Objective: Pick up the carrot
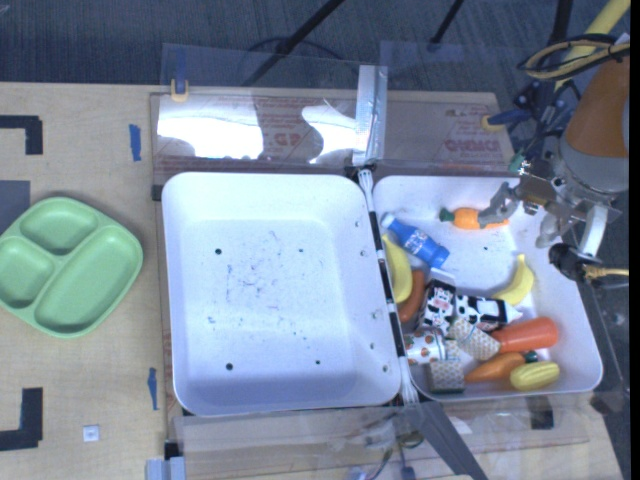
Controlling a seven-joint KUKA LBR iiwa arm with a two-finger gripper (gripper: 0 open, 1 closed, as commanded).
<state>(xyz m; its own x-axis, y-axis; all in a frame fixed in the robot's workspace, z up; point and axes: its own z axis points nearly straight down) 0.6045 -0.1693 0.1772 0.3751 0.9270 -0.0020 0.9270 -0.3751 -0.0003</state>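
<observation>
The carrot (pixel 467 219), small and orange with a green top pointing left, lies on the floor of the right bin (pixel 585 368) near its back wall. My gripper (pixel 522 218) hangs just to the carrot's right, low over the bin. Its fingers stand apart, and the left finger (pixel 497 206) is at the carrot's right end. Nothing sits between the fingers, so the gripper is open.
The right bin also holds a blue bottle (pixel 418 244), two bananas (pixel 518 281), a black-and-white toy (pixel 455 310), a red-orange vegetable (pixel 525 333), another orange piece (pixel 493 368) and a yellow fruit (pixel 535 375). The left bin (pixel 270 288) adjoins it. A green divided plate (pixel 65 264) sits far left.
</observation>
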